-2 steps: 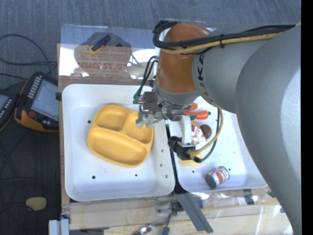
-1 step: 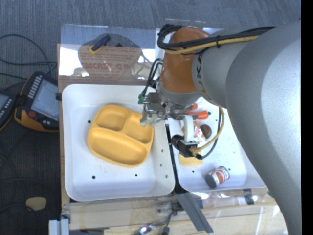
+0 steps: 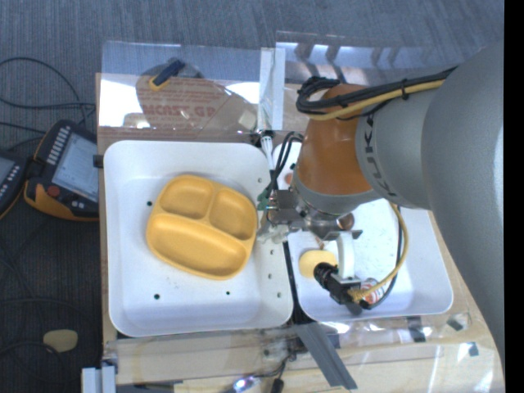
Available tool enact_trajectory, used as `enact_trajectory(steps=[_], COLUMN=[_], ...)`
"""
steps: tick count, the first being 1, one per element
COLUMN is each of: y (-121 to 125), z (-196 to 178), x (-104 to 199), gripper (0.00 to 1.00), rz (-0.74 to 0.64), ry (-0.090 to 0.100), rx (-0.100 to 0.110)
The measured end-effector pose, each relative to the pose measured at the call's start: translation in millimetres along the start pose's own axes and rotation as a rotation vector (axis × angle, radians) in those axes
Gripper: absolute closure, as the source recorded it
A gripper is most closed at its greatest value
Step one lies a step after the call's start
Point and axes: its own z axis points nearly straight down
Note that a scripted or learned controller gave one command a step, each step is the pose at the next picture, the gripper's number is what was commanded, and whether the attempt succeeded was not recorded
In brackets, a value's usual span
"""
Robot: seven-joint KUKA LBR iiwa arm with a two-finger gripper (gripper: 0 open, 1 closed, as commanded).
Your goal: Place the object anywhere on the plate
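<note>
Gripper, width impossible to tell, by one round yellow object; one yellow plate; two white bins.

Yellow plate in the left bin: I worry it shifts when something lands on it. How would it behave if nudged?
Likely stiff: the yellow plate has crisp moulded dividers. Probably light and apt to slide, since it lies loose on the smooth white left bin. Unlikely to tip, being wide and shallow.
</note>
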Motion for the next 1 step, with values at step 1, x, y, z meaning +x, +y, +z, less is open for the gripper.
enact_trajectory(steps=[1], y=[80.6], z=[0.0], x=[8.5], gripper=[1.0], rz=[-0.001], ry=[0.0], rx=[-0.001])
